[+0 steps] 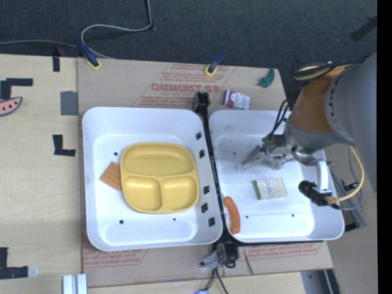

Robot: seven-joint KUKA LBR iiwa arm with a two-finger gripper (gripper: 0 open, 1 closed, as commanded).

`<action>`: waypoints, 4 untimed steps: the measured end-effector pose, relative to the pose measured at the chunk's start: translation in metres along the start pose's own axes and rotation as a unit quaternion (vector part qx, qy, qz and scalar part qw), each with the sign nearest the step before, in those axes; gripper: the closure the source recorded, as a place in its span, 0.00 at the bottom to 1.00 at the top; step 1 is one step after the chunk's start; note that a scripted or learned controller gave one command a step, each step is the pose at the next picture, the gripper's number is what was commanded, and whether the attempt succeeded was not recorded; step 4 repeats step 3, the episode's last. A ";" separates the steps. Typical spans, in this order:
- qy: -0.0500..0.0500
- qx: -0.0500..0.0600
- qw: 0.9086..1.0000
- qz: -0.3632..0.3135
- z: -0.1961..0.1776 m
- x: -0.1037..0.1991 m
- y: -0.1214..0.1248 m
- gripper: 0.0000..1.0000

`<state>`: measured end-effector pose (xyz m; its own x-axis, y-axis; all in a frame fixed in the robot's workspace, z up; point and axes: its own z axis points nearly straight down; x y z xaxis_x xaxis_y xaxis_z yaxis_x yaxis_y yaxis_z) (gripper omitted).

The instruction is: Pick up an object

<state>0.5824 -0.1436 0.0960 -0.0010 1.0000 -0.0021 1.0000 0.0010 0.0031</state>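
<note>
Camera view: gripper [252, 158] is sitting low in right bin [306, 228], fingers spread apart w/ nothing between them. Green-patterned packet [270, 188] is lying just below it, untouched; orange hot dog toy [232, 214] is resting by the divider. Left bin [98, 182] is holding yellow tray [160, 176]. Pick not yet done: grasp & lift left.

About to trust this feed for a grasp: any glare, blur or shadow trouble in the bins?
Camera view: even lighting and soft shadows; the white right bin shows no strong glare; the small green-speckled packet and orange sausage-shaped toy read sharp; the metal gripper is slightly soft, its fingers hard to resolve.
</note>
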 end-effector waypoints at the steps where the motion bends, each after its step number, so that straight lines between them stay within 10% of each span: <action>1: 0.001 0.001 1.000 0.000 -0.009 0.001 0.000 1.00; 2: 0.001 0.001 1.000 0.000 -0.009 0.001 0.000 0.00; 3: 0.001 0.001 1.000 -0.001 -0.018 0.002 0.000 1.00; 4: 0.001 0.001 1.000 -0.001 -0.018 0.002 0.000 1.00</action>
